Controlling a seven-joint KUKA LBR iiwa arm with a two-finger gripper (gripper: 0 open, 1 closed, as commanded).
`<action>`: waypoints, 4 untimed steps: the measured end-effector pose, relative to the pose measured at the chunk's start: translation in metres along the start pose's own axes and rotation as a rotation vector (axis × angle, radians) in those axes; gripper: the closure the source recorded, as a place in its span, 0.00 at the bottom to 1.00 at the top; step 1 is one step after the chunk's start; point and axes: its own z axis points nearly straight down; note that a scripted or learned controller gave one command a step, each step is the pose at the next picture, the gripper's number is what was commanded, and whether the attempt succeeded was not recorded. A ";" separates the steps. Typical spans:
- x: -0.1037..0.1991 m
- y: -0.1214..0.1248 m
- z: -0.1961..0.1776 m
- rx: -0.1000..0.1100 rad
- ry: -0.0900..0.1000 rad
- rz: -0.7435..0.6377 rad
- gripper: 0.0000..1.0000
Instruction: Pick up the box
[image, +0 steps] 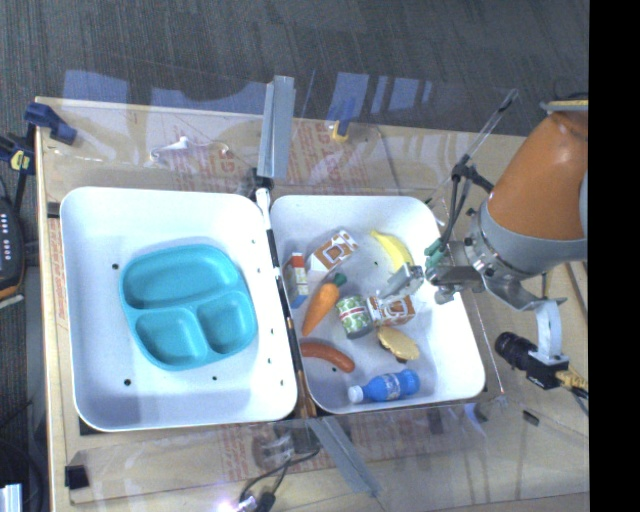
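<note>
Two small boxes lie in the right bin (455, 350). A brown and white box (335, 248) rests near the bin's back, left of a yellow banana (392, 248). A red and white box (393, 309) sits in the middle, beside a green can (351, 315). My gripper (404, 281) reaches in from the right and hangs just above the red and white box, at its back edge, between it and the banana. Nothing is visibly held.
The right bin also holds a carrot (318, 305), a small bottle (297, 276), a sausage (327, 354), a brown bread piece (398, 344) and a blue bottle (385, 387). A blue divided tray (186, 303) lies in the left bin (85, 300).
</note>
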 end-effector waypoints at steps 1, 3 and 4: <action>0.012 0.046 0.087 0.002 -0.001 -0.055 0.00; 0.014 0.171 0.168 -0.002 -0.011 -0.188 0.00; 0.022 0.173 0.167 0.000 -0.024 -0.161 0.00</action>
